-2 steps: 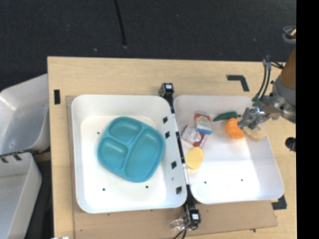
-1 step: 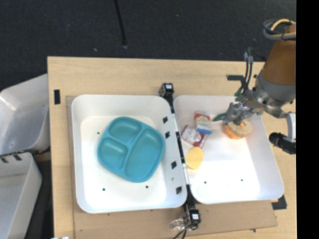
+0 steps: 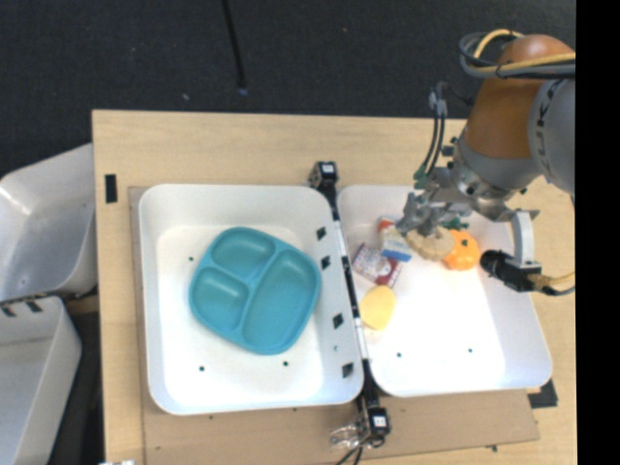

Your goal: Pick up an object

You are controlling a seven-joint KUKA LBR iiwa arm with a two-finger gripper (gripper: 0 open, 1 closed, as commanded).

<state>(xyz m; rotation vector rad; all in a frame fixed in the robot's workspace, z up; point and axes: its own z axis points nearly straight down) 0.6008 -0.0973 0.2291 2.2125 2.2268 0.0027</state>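
My gripper hangs low over the back of the right bin, right above a small cluster of objects. Under and beside it lie a tan piece and an orange toy, with a small red and blue item to its left. A crinkled packet with dark red print lies further left, and a yellow oval object sits nearer the divider. The wrist hides the fingertips.
The left bin holds a teal divided plate. A row of black clips runs along the divider between the bins. The front half of the right bin is bare white floor.
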